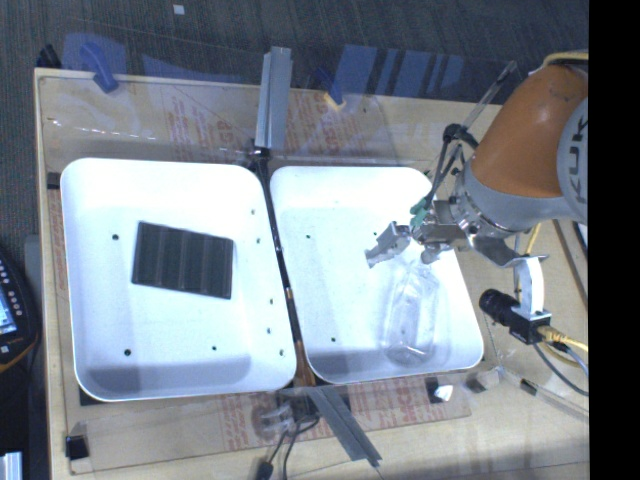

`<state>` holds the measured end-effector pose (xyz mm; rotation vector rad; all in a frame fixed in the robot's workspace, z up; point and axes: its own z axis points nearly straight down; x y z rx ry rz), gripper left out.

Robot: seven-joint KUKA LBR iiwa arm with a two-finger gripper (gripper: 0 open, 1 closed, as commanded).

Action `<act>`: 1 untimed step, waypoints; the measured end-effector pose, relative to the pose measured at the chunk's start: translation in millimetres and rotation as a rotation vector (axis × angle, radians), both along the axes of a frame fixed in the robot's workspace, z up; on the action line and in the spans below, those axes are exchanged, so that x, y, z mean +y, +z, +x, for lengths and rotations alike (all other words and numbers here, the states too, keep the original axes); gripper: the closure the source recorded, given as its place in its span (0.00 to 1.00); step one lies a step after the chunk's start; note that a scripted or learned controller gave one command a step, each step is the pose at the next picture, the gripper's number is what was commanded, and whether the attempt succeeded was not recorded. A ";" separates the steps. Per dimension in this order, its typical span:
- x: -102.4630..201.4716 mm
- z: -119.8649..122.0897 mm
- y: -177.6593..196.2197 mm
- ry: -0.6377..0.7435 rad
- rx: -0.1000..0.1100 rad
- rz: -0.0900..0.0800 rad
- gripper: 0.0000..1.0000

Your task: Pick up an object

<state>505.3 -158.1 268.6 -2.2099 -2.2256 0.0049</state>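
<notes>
Camera view shows us the tool [405, 240], fingers spread, poised above a clear bottle [410, 318] lying in the right bin [330, 358], seemingly lining up a grasp.

left bin [90, 268]: dark slab [183, 259] mid | right bin [320, 348]: perhaps clear bottle [408, 318]

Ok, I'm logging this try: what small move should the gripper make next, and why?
Probably straight down. The gripper hovers open in the right bin, above the top end of a clear bottle lying there, with nothing between its fingers.
</notes>
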 end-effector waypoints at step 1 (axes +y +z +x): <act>-21.5 -0.4 34.4 -0.322 -0.004 -0.004 0.00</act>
